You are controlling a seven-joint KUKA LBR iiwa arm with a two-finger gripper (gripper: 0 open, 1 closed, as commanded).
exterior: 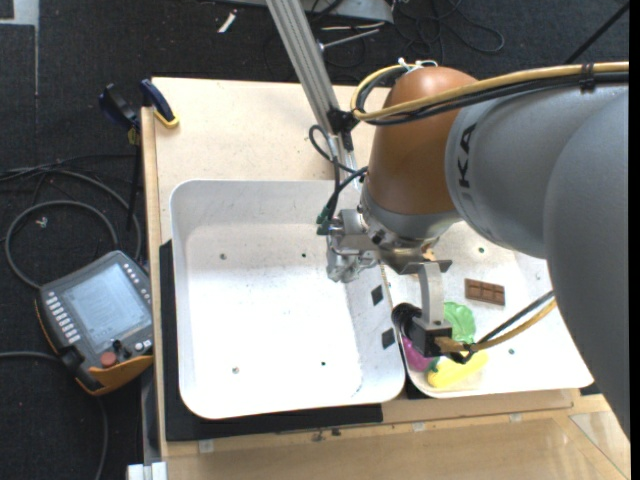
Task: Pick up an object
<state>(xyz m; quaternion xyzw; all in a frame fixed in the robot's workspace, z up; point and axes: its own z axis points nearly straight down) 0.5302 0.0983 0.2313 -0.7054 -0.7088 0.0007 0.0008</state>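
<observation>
- Camera view: the arm (pixel 520 168) reaches in from the right, over the right bin (pixel 540 363).
- The claw (pixel 347 264) hangs over the edge where the left bin (pixel 180 208) meets the right bin.
- The arm's own parts hide the claw's tip, so it cannot be told if the claw is open or shut. Nothing can be seen in it.
- The things to pick all lie in the right bin, off to the right of the claw.
- A brown block (pixel 486 291) lies flat and alone. It looks hard and light. The claw could best pinch it across its short sides.
- A green thing (pixel 460 318) lies near it. It looks soft and may squash.
- A yellow thing (pixel 455 373) and a pink thing (pixel 414 353) sit close together at the near edge. They look smooth and light, and may slip.
- The brown block looks like the easiest pick, since it has room around it.
</observation>
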